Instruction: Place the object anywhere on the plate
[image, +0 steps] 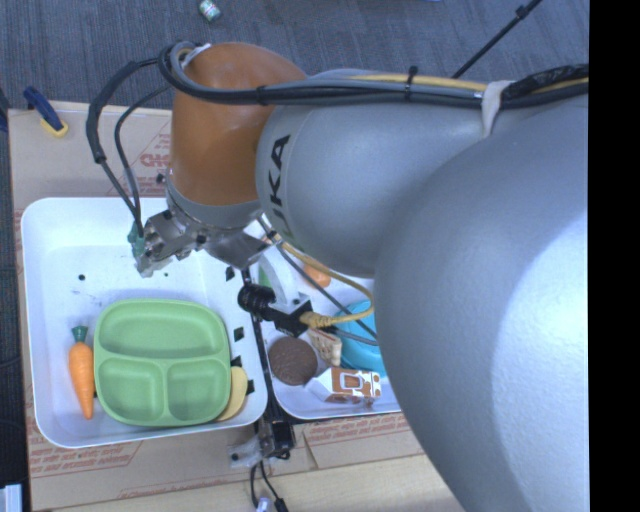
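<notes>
The carrot (80, 368) lies in the left bin (40, 300), squeezed between the bin's left wall and the green plate (160, 365). Its long axis runs near to far, with the green leafy end pointing to the far side and the orange tip toward the near side. It sits just beside the plate's left edge, not on it. The plate has three compartments and takes up most of the near half of the bin. A yellow thing (238, 392) peeks out from under the plate's right edge. The claw (150, 250) hangs over the far part of the left bin, well apart from the carrot; I cannot tell whether it is clenched or released. In the right bin (330, 405) lie a brown round disc (293, 361), a small orange-and-white box (352, 385) and a blue thing (358, 340), partly under the big grey arm (450, 250). Black cables (262, 330) hang across the gap between the bins.
</notes>
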